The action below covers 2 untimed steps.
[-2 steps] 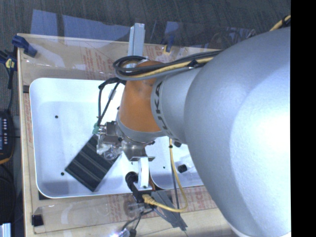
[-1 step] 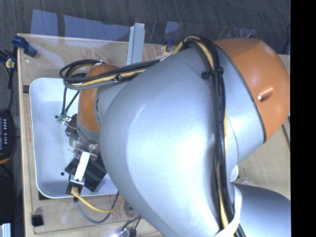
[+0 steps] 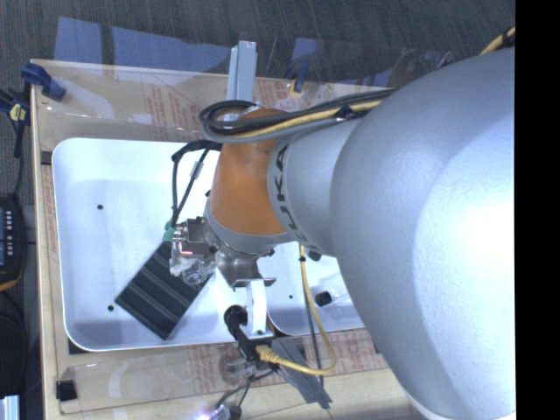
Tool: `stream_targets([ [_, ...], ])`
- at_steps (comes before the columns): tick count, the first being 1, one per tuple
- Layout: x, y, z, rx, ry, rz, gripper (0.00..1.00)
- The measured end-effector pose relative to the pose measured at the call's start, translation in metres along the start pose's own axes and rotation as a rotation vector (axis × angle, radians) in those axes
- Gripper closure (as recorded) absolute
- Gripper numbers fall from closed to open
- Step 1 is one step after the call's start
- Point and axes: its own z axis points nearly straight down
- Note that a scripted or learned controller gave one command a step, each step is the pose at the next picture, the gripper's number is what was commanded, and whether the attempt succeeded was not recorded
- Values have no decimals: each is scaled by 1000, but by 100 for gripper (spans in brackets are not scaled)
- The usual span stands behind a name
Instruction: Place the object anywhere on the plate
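Note:
A black ribbed rectangular plate (image 3: pixel 156 294) lies tilted in the front part of the left white bin (image 3: pixel 105 182). My gripper (image 3: pixel 190 256) hangs over the plate's upper right corner, seen from above with its metal body pointing down toward the plate. The orange wrist band (image 3: pixel 249 191) sits just right of it. Whatever is under the gripper is hidden by its own body, so I cannot make out any held object.
The grey arm covers most of the right bin (image 3: pixel 337 318); a small dark item (image 3: pixel 324 299) shows on its exposed corner. Yellow and black cables (image 3: pixel 262 121) loop above the wrist. The left bin's white floor stretches far and left of the plate.

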Motion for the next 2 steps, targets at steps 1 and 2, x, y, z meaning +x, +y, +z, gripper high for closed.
stream_targets([
  [1, 55, -6, 86, 1, -2, 300, 100],
  [2, 3, 0, 0, -1, 3, 542, 100],
])
